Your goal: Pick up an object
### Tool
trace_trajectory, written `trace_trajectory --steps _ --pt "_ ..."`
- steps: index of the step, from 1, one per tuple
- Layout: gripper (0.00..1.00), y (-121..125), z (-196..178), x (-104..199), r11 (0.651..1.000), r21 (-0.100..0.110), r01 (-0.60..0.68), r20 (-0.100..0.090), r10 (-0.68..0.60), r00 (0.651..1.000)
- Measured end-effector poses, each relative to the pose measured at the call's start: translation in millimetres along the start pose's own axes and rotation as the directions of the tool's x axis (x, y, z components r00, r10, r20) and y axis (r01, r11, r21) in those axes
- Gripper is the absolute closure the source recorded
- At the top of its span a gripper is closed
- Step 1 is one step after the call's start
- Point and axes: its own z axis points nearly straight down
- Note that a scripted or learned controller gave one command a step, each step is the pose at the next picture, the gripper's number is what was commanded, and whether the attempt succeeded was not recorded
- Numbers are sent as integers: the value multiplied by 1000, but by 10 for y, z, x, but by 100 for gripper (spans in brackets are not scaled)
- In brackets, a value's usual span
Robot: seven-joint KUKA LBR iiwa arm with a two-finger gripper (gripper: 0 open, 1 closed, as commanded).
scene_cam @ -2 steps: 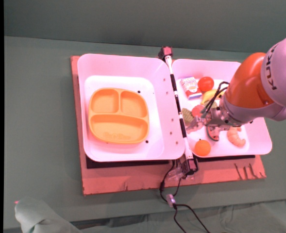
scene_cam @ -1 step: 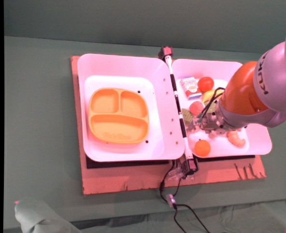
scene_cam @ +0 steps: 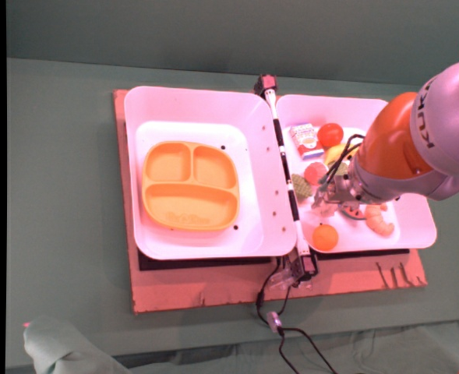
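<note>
The right bin holds several small toy foods: a red tomato, a red-and-white carton, a yellow piece, a pink round piece, a green textured piece, an orange ball and a tan croissant-like piece. My gripper reaches down into the middle of this pile, between the pink piece and the orange ball. The arm's wrist covers the items under it.
The left bin holds an orange divided plate. A black-and-white rod runs along the divider between the bins. Cables trail off the front of the brown board. A green cloth lies at the bottom left.
</note>
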Motion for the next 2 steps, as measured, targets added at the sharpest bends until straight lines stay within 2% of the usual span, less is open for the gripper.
trace_trajectory --steps 1,2 --pt "100 87 -473 -79 1000 22 10 -10 -9 1000" --pt "100 108 -1113 -58 1000 18 11 -9 -10 1000"
